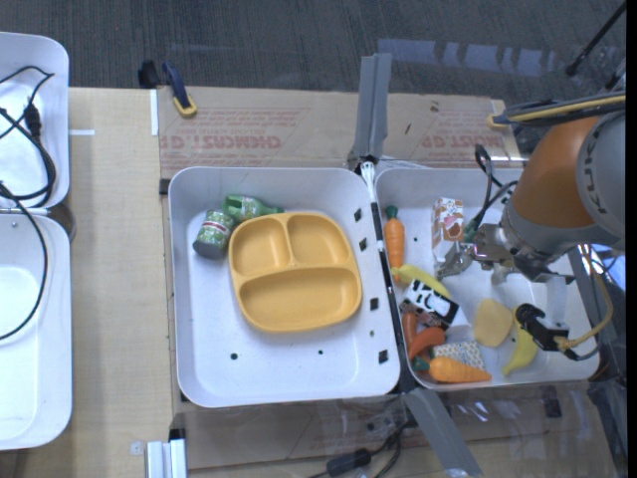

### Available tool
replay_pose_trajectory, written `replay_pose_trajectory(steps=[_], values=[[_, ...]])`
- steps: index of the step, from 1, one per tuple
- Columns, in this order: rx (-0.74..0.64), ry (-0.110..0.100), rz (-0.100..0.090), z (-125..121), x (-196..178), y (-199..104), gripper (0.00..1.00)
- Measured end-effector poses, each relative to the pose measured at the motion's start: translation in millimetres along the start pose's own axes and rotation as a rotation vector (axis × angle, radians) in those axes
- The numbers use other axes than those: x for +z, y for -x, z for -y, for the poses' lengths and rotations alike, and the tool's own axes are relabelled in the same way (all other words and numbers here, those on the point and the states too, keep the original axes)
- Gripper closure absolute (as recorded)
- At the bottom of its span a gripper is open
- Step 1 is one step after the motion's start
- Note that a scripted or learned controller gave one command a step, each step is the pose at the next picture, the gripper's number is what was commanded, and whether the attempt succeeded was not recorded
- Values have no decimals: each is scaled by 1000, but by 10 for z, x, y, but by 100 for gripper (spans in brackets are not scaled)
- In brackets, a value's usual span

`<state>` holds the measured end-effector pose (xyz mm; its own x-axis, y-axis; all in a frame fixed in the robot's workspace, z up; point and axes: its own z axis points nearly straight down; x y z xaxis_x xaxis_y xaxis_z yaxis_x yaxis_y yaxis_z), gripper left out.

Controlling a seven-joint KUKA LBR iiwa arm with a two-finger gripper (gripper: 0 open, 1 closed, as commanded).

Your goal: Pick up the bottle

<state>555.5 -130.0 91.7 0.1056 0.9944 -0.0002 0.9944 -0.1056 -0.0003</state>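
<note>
A green bottle (250, 207) lies on its side at the back of the left bin (199, 366), just behind the yellow divided plate (295, 270). Next to it, at the plate's left corner, stands a small grey jar with a green label (212, 234). My gripper (466, 257) hangs low over the middle of the right bin (582, 366), beside an orange and white packet (447, 221). It is far to the right of the bottle, with nothing seen in its hold.
The right bin holds a carrot (394, 236), a banana (416, 279), a black and white item (430, 300), a yellow block (493, 322), another banana (521, 351) and more toy food along its left and front. A raised divider (374, 257) separates the bins.
</note>
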Motion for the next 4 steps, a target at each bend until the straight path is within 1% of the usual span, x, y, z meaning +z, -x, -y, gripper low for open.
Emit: replay_pose_trajectory(steps=[1, 2, 3, 4], values=[[-156, 1, 1, -471, 0, -76, 0], [-515, 1, 0, 135, -102, -297, 0], [-382, 3, 0, 502, -4, 185, 0], [-738, 1, -1, 713, 1, -106, 0]])
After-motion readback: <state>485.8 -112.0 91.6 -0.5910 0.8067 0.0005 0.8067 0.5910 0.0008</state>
